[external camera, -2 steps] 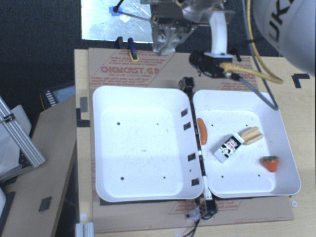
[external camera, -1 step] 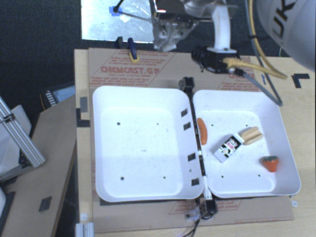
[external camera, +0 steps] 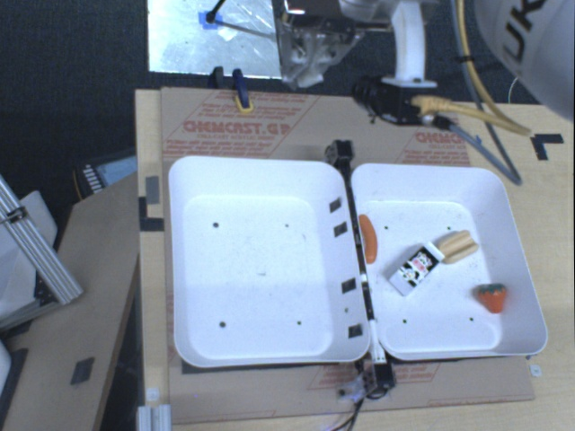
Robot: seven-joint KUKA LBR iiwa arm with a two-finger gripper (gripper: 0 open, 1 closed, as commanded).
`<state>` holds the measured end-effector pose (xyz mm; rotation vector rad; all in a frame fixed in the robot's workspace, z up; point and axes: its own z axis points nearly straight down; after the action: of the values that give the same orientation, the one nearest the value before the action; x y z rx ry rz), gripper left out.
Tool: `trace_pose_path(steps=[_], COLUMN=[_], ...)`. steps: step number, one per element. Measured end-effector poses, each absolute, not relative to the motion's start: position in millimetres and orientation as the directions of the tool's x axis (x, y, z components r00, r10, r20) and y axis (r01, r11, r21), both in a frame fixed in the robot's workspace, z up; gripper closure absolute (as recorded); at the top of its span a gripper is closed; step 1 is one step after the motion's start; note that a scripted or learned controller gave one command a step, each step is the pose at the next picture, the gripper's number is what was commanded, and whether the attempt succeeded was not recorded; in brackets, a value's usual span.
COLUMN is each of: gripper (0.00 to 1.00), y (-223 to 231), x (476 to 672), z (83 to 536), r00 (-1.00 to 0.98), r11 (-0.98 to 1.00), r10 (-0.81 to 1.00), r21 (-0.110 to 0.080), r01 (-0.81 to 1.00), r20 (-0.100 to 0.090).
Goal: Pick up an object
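The right bin (external camera: 508, 206) holds a small white carton with black patches (external camera: 415, 268), a tan bread-like piece (external camera: 455, 244) touching the carton's far end, an orange carrot-like piece (external camera: 367, 237) along the bin's left wall, and a red strawberry-like piece (external camera: 491, 297) near the right wall. My gripper (external camera: 307, 65) hangs high at the top of the view, above the board behind the left bin and well away from all of these. Nothing shows between its fingers.
The left bin (external camera: 183, 187) sits beside the right one, joined by a black clip strip (external camera: 349, 241). A yellow hose and cables (external camera: 467, 115) run across the back right. A blue clamp (external camera: 241, 90) stands at the board's back edge. Aluminium framing (external camera: 31, 245) lies at the left.
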<state>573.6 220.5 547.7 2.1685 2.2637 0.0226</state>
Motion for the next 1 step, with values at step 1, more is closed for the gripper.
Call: trace_pose_path(steps=[1], gripper=[1.00], y=[235.2], x=[481.7], z=[372.2], r00=[-0.007], r11=[0.007], r10=[1.000], r21=[-0.018], r01=[1.000], r20=[-0.006])
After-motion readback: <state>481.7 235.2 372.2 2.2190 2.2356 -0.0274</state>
